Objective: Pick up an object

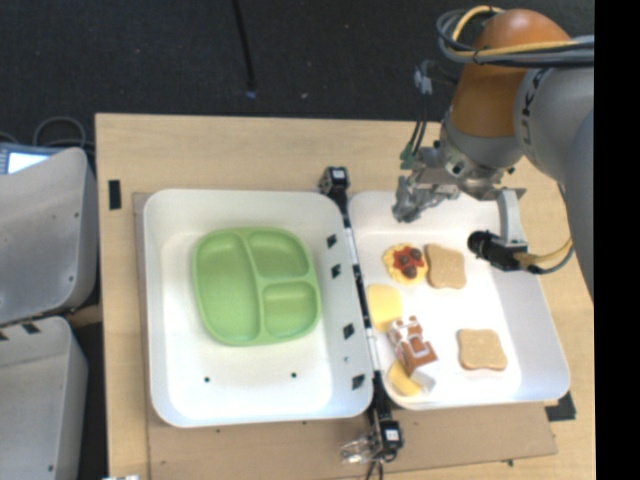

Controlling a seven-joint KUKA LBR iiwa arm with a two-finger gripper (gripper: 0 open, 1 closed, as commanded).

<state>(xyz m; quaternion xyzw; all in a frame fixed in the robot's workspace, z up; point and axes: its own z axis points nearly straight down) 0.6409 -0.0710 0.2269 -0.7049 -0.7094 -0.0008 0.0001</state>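
In the left bin (160,268) lies a green divided plate (257,285). In the right bin (540,338) the food pieces lie close together: a small pizza (405,261) touching a bread slice (446,267), more near the front. The gripper (412,206) hangs above the back corner, holding nothing; how wide its jaws stand, I cannot tell. Because the pieces are crowded, a grasp could push neighbours or slip.
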